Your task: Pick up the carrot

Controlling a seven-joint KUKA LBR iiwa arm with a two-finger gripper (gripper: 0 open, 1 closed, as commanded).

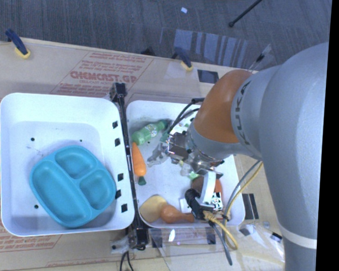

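Cardboard-topped bench (93, 76): tool (163, 152) near carrot (138, 160), grip state unclear; approach step; next, descend onto carrot.

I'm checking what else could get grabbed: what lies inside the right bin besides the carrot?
Right bin holds the carrot by its left wall, a green bottle and a tan wooden object. The arm covers the bin's right part.

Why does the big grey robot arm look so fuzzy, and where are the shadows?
In the camera view, the huge grey arm sits closest to the lens, so it looks soft and blurry; the orange tapered carrot looks sharper; soft light leaves a faint shadow around the blue three-part plastic plate in the left white bin.
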